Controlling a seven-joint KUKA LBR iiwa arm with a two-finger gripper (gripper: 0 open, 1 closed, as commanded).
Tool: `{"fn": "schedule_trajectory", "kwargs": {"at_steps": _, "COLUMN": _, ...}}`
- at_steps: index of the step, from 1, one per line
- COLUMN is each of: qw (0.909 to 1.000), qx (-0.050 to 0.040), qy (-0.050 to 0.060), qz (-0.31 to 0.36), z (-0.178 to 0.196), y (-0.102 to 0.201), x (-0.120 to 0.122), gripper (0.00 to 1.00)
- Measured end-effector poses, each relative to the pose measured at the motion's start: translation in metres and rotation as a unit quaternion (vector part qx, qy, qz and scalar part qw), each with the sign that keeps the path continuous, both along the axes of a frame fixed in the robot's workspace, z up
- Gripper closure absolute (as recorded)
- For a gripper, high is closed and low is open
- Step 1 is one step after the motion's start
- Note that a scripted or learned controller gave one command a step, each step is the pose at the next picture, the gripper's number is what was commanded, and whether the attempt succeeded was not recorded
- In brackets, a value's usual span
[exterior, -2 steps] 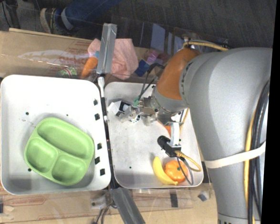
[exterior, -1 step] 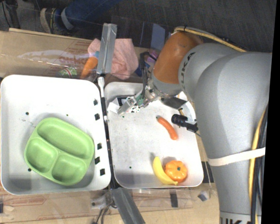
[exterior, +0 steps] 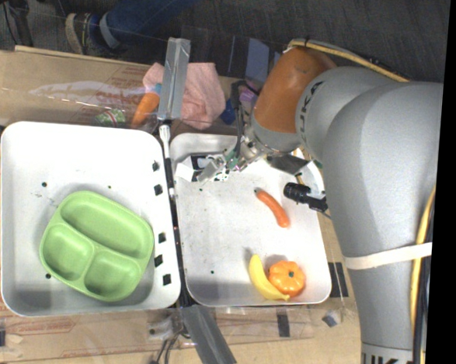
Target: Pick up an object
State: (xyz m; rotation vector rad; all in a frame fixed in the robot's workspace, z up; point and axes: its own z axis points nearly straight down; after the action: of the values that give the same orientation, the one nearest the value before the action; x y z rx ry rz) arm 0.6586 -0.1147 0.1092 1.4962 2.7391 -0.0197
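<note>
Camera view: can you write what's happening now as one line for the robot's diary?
hand low at right white bin's far left corner | orange sausage-shaped toy, yellow banana, orange pumpkin untouched | green divided plate in left white bin

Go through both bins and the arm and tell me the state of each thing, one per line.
Green three-compartment plastic plate: flat in the left white bin, nothing on it.
Orange sausage-shaped toy: lying loose in the right white bin.
Yellow banana: lying at the near edge, against the pumpkin.
Small orange pumpkin: upright, beside the banana.
Gripper: low at the right bin's far left corner, nothing visibly held.
</note>
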Motion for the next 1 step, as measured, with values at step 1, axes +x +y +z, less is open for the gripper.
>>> {"fn": "schedule_trajectory", "kwargs": {"at_steps": 1, "qw": 0.996, "qx": 0.011, "qy": 0.006, "qz": -0.089, "z": 0.0545, "y": -0.0127, "x": -0.1242, "gripper": 1.0}}
